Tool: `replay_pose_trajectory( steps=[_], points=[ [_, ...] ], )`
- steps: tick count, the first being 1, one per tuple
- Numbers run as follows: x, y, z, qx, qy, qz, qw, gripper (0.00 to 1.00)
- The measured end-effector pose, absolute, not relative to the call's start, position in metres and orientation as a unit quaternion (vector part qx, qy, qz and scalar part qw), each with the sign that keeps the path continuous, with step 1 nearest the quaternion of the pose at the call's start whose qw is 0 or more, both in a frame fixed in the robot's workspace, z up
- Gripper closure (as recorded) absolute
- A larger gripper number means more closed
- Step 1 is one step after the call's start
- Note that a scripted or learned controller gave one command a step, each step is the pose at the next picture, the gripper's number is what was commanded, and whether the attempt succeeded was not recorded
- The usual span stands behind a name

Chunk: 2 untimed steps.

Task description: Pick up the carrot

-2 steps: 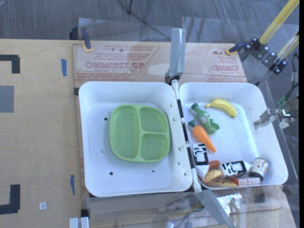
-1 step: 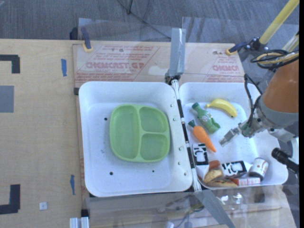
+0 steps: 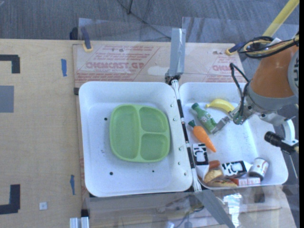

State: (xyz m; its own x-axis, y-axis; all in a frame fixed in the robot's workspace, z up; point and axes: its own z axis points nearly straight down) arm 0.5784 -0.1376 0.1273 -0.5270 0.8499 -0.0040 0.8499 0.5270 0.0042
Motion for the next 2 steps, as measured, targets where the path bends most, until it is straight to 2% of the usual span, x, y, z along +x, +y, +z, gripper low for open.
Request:
replay_pose_trajectory(
  steps=[1,2],
  points=[
    [0.535,-0.11,0.091,0.376,0.927,-0.0006,0.01,0.0],
    [0.554,-0.066,0.186,0.4,0.917,0.0008,0.002,0.0]
  ],
)
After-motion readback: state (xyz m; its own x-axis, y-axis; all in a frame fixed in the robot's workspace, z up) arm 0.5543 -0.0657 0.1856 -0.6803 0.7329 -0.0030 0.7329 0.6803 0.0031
